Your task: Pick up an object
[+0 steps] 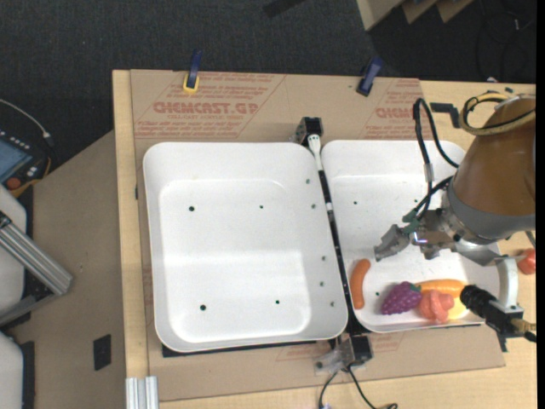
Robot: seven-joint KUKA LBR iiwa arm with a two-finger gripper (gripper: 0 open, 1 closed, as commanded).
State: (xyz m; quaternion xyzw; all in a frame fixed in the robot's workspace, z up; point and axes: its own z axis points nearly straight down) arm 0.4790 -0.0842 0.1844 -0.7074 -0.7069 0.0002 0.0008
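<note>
You would have seen the jaws (393, 244) low over the right bin (375, 177), pointing toward its left side, but from above you could not tell how far apart they stood, and nothing showed between them. Just below them, along the bin's near edge, lay an orange sausage-shaped piece (360, 281), a purple grape bunch (401, 298), an orange carrot (443, 287) and a pinkish-red piece (434, 307) touching something yellow, all close together. The arm (498, 177) rose over the bin's right side, with a black cable (423, 143) looping across it. The left bin (238, 245) sat beside it, their rims touching. Both rested on a brown board (255, 100) printed with red lettering, held at its far edge by a yellow clamp (192, 78) and a blue clamp (370, 77), on your desk. Dark carpet (102, 24) lay beyond.
</note>
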